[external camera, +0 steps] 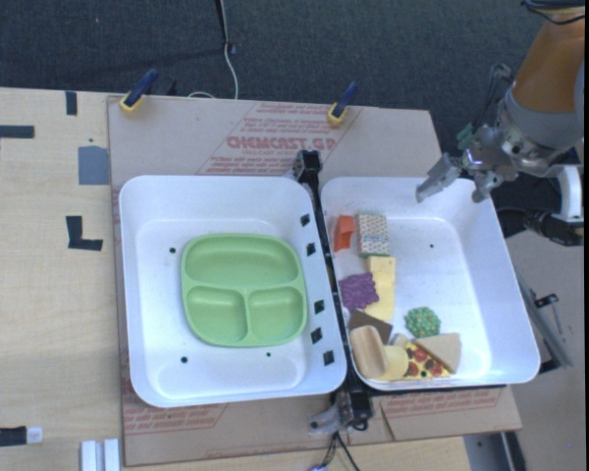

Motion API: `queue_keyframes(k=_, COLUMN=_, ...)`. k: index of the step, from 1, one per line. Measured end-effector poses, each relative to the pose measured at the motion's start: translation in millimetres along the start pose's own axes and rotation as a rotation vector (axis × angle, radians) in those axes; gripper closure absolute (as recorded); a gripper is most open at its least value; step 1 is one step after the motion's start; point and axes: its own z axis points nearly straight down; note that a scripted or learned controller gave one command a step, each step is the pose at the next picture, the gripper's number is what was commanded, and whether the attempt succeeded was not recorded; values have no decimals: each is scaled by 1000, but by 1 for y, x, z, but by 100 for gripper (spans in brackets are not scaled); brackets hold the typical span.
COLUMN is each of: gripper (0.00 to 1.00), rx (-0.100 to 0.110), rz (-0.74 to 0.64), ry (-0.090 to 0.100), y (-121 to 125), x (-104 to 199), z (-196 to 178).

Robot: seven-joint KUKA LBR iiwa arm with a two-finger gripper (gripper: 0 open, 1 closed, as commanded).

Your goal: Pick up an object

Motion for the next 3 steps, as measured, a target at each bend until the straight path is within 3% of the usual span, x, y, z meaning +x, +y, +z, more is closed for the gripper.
queue_keyframes(k=1, gripper=0, rx=0, rz=2, ry=2, y=-33, x=43, z=171)
queue_keyframes(k=2, gripper=100, rx=-3, rz=0, ry=1, y=-32, x=42, z=158)
queue_keyframes(k=3, gripper=100, rx=-10, rz=-7, ry=2, y=-19, x=114, z=64)
